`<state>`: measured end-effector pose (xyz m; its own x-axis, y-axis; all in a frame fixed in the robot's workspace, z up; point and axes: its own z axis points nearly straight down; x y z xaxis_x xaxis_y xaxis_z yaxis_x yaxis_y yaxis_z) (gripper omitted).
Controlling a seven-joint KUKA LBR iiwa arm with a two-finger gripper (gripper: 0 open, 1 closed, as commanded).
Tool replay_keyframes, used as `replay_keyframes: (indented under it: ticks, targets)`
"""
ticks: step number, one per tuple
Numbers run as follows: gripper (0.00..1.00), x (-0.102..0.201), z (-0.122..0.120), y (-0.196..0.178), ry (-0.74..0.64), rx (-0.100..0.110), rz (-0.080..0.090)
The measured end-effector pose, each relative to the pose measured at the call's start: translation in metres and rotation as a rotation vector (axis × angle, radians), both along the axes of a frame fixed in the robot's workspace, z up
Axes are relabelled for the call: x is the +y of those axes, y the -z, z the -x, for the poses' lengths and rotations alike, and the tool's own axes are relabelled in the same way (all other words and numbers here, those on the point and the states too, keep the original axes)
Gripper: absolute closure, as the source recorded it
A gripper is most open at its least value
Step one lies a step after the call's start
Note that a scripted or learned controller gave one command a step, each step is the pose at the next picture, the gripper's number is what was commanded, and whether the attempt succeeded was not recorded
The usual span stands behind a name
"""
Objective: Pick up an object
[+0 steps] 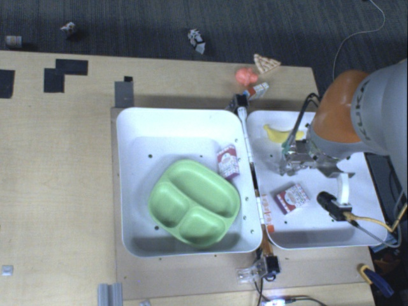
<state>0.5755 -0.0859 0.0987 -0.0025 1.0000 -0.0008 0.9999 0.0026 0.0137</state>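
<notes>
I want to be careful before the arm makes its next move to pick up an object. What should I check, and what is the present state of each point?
1. Gripper is over the right bin: ok.
2. A target lies close: the red and white packet is flat on the bin floor beside the gripper: ok.
3. Packet has free space around it, apart from the yellow banana: ok.
4. Gripper carries nothing yet: cannot tell, the wrist hides its tip.
5. Green plate and the second packet are in the left bin, beyond the dividing wall: ok.
</notes>
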Motion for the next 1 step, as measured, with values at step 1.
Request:
replay_keyframes:
  ticks: [1]
  targets:
    - [0.0,0.0001,0.0001,0.0001,0.0,0.0,0.0]
